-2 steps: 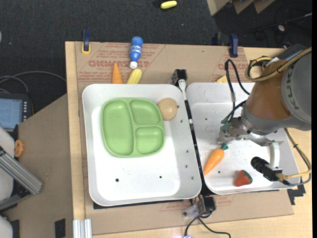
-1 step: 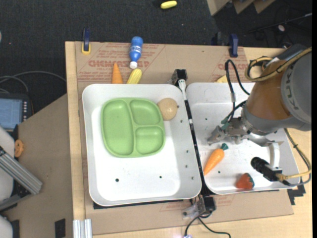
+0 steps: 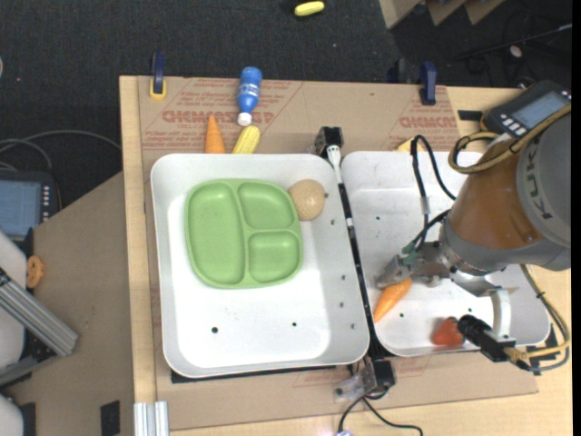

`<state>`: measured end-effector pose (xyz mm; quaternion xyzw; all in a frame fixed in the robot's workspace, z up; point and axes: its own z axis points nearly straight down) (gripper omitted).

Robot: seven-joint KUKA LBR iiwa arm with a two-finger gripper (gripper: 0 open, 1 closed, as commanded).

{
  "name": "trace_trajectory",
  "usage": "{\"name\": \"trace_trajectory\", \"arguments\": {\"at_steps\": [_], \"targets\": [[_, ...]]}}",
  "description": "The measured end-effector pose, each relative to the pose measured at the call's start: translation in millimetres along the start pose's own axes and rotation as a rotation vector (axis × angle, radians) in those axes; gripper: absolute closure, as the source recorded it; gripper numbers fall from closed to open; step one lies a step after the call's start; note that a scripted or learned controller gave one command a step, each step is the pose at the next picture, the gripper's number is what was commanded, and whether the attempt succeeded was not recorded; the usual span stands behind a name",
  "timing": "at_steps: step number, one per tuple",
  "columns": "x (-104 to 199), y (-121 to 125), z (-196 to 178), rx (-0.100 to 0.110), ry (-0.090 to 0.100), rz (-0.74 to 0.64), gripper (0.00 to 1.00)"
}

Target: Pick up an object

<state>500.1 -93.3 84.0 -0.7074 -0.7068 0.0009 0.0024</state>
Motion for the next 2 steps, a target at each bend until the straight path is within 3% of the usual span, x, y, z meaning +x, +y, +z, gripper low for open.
{"name": "trace_trajectory", "arguments": {"at_steps": [1,2], "targets": [[-1.7,2.4,-11.5,-0.008,-0.005,0.002,1.00],[61.8,47.0,-106.8,-0.018,-0.001,-0.010,1.00]]}}
